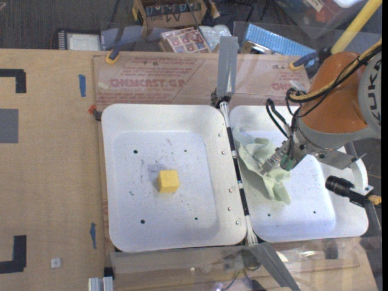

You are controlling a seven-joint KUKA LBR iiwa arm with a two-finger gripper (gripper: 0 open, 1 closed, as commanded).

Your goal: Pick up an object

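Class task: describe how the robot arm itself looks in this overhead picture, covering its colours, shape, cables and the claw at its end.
The arm reaches in from the right: a rounded, bulbous orange band with grey casing beside it. Black cables loop from the wrist down towards the claw, which is small, dark and metallic, with a greenish tint near its tip. A short black cylindrical part sticks out below the wrist. A yellow hose runs diagonally above.

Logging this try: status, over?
End effector down in right bin, on pale green cloth. Grip unconfirmed. Yellow block alone in left bin.
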